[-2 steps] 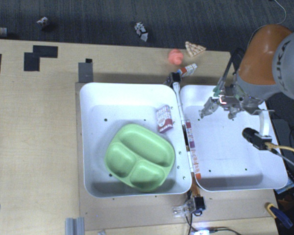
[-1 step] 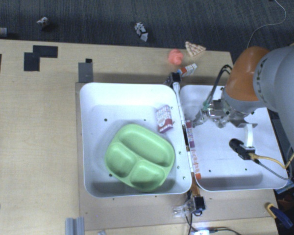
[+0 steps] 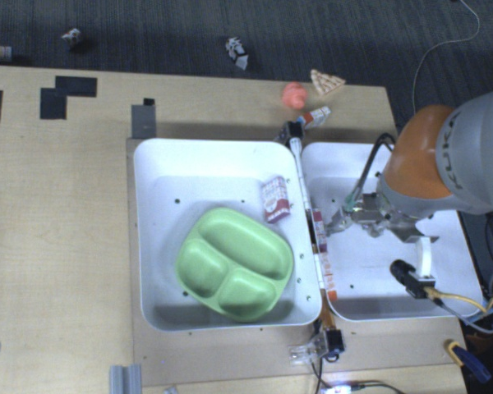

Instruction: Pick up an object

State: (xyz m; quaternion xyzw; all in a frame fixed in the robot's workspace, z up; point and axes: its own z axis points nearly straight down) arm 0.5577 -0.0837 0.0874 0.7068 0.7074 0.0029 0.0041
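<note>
Green tray (image 3: pixel 234 261) left bin (image 3: pixel 152 220) | tool (image 3: pixel 345 217) tips indistinct

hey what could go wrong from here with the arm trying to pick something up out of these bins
The gripper sits over the right bin, while the green divided plate and small red-and-white packet lie in the left bin; a close here likely grabs nothing.

Crossing over, it could clip the divider between the bins.

The plate is wide and tilted against the bin's front wall, so two fingers may slip off it.
</note>
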